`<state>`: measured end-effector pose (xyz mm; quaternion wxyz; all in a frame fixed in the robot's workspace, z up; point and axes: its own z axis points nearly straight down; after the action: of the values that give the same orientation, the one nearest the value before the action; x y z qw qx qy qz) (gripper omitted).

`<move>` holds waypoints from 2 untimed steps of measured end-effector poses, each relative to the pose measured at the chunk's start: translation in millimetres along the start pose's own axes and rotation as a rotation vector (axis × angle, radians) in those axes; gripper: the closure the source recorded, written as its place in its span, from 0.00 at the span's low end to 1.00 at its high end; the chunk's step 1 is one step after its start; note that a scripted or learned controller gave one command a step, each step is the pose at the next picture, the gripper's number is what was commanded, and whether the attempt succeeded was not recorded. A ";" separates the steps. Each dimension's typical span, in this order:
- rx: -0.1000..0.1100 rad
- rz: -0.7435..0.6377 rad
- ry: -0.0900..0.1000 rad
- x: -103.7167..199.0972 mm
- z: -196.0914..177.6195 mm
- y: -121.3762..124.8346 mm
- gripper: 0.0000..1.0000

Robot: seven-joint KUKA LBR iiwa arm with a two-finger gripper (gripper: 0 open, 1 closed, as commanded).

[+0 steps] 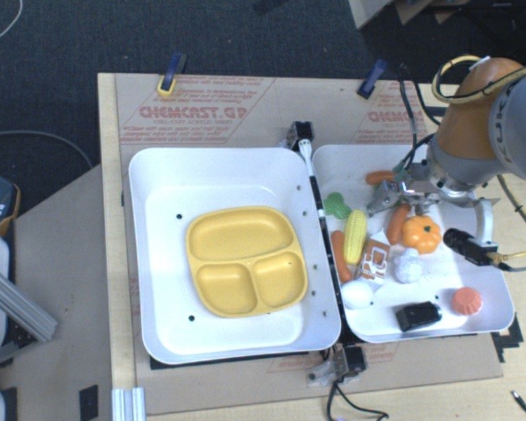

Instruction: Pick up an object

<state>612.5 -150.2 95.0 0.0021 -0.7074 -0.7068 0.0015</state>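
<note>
While arm [486,112] reaches in from right, near edge of right bin [438,327] holds black block [418,315], orange-pink ball [466,301], white egg [358,294]. Behind: white fuzzy ball [410,268], small printed packet [374,261], writing unreadable. Mid-bin: yellow corn cob [355,236], carrot [340,257], green piece [337,206], round orange pumpkin-like toy [422,234] with dark stem. Pincer [403,196] sits low just behind pumpkin toy; cannot tell fingers' state. Left bin [149,235] carries yellow 3-compartment tray [245,261]. Far counter [237,108] board reads "CHEMCAST GP".
</note>
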 end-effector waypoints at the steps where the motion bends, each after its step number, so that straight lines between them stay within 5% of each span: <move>1: -0.002 -0.001 0.000 0.7 11.0 -0.1 0.00; 2: -0.006 0.000 -0.001 0.2 -0.7 0.7 1.00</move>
<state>613.2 -150.0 95.7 -0.0001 -0.7074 -0.7068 -0.0002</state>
